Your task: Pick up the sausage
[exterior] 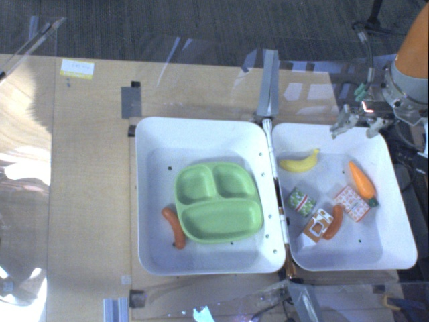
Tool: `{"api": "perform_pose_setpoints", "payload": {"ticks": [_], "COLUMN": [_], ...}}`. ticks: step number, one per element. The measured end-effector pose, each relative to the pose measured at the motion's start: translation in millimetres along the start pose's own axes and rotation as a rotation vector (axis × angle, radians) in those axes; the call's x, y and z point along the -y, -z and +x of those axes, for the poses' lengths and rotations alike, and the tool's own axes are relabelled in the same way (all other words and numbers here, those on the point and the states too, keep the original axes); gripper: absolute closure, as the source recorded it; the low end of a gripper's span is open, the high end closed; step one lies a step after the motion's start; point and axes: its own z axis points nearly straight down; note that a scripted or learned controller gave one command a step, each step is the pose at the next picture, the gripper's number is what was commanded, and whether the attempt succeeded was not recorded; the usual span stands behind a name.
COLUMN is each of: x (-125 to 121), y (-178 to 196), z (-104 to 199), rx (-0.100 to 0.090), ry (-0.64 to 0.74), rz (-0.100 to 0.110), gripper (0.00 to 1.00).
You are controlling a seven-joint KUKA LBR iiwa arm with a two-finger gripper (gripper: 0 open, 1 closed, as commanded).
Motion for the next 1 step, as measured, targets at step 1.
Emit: {"api": "perform_pose_setpoints", "payload": {"ticks": [1], "x": [67.0], "y": [-115.6], "z": [-67.0], "rx": [0.0], "ry": [-0.006], "rz": [0.001], "gripper": [0.0]}}
